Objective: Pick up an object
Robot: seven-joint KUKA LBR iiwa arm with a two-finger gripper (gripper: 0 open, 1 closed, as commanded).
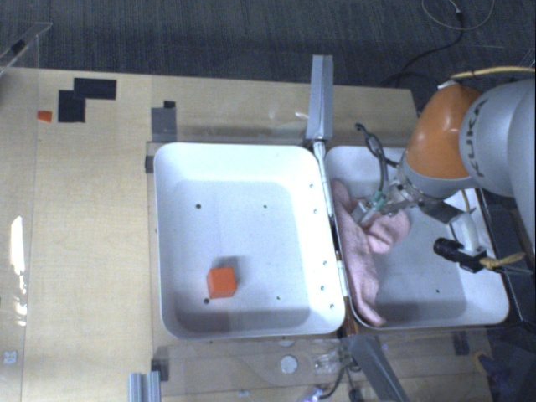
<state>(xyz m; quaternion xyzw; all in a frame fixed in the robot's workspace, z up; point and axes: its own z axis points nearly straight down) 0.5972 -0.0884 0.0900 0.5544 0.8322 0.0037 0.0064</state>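
Observation:
A pink cloth (362,262) lies along the left wall of the right bin (435,304). Its upper part is bunched and pulled up toward my gripper (374,209). The gripper reaches in from the right, below the orange band (440,136), and its fingers are shut on that raised fold of cloth. A small orange cube (222,282) rests on the floor of the left bin (234,182), near the front, well away from the gripper.
A metal divider post (321,99) stands at the back between the two bins. Black cables (456,254) and a connector hang beside the wrist over the right bin. Black markers (84,97) lie on the wooden bench at far left.

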